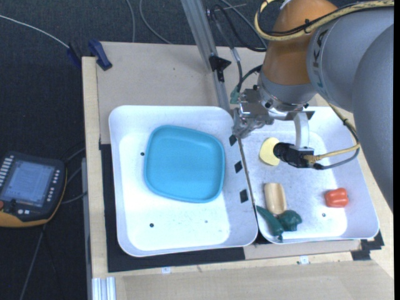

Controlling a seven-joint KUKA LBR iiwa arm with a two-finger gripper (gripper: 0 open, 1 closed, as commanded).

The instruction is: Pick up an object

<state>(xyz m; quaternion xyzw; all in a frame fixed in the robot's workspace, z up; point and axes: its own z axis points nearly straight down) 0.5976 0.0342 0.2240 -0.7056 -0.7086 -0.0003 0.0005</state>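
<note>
Bench carries 2 white bins side by side. The arm reaches in from the right of the view, its orange band above the right bin.

Gripper: sits over the far left corner of the right bin, right at the divide between the 2 bins. Whether it is released or clenched cannot be told from this angle. Nothing is seen in its grasp.

Right bin, 4 things:
- yellow disc: lies flat, nearest to the gripper, just beside it on the right and towards the near side. It is partly covered on its right edge. Not touching the gripper as far as can be seen.
- tan cylinder: lies on its side near the bin's left wall, on the near side of the disc and apart from the gripper.
- teal object: in the near left corner, touching or almost touching the near end of the tan cylinder. Its shape is unclear.
- orange object: small, alone towards the right side of the bin, well apart from the gripper.

Left bin, 1 thing:
- blue plate: a square plate with rounded corners, lying flat around the bin's middle. Its right edge is near the divide, on the near left side of the gripper.
</note>
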